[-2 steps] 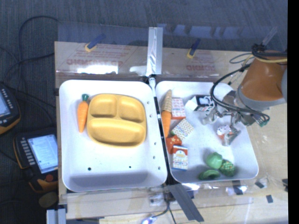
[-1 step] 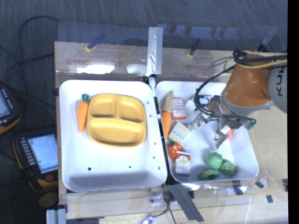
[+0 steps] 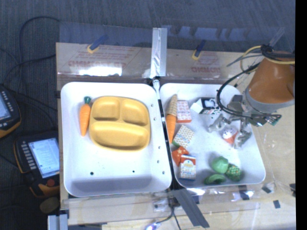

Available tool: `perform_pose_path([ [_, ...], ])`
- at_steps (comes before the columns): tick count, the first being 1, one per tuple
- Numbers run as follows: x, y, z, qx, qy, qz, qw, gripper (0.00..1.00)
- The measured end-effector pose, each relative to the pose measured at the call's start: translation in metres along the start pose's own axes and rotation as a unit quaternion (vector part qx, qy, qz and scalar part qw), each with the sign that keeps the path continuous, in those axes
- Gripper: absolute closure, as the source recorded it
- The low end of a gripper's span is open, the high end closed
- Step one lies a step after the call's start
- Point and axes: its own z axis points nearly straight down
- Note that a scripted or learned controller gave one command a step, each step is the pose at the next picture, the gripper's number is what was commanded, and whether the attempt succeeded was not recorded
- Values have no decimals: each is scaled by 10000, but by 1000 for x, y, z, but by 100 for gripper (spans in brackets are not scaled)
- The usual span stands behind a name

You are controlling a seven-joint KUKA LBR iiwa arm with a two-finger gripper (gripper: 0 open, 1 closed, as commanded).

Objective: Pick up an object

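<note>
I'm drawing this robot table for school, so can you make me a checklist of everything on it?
Surface: two white bins, left bin and right bin, side by side on a bench.
Job's things: carrot beside yellow tray in the left bin; small boxes, green toys in the right.
Clutter: tape scraps near the front edge.
Grippers: pincer low in the right bin; grasp unclear.
Cables: black loops at the wrist.
Surroundings: dark carpet, handheld screens on the left.

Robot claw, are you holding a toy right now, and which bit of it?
It cannot be told. The gripper is low in the right bin, with something small, orange and white, right under it, but the view is too unclear to show a hold.
</note>
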Motion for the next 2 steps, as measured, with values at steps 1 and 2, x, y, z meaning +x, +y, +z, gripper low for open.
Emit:
perform_pose_path([
  [1,-58,32,6,38,-9,-555,9985,0],
  [2,22,41,4,41,-46,-1165,9932,0],
])
